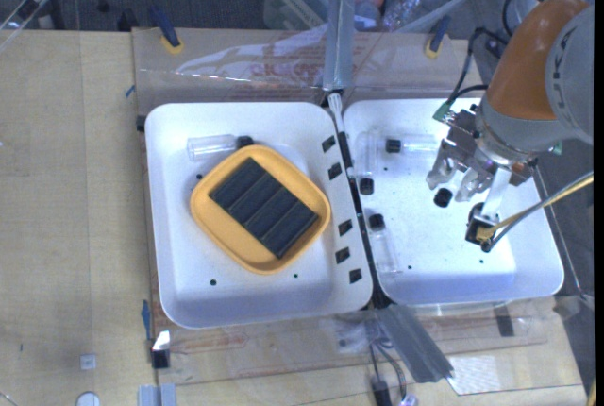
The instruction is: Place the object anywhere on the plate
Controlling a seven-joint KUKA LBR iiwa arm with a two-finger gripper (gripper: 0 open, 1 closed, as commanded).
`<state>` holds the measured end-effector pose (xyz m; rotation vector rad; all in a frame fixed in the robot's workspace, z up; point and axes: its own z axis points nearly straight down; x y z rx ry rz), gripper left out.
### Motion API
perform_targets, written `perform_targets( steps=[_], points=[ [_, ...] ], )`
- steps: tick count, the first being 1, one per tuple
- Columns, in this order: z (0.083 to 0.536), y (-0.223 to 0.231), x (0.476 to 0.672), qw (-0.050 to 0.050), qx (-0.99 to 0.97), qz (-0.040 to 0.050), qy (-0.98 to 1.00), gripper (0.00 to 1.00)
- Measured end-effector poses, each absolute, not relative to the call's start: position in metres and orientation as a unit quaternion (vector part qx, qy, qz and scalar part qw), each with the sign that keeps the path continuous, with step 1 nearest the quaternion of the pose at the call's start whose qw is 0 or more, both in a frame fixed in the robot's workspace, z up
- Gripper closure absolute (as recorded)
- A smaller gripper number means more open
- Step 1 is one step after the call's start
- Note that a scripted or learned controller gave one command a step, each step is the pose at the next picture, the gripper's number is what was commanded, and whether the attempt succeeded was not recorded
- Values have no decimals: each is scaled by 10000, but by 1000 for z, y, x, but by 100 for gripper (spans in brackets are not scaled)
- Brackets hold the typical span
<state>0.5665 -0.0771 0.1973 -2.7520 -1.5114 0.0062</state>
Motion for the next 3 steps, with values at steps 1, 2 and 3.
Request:
perform_targets(
  steps=[1,2,3],
  points=[
    [184,-14,598,0,-8401,2,-5424,100],
    [184,35,594,18,-8190,17,-5738,100],
    [184,35,595,17,-8191,17,-5737,0]
  ],
)
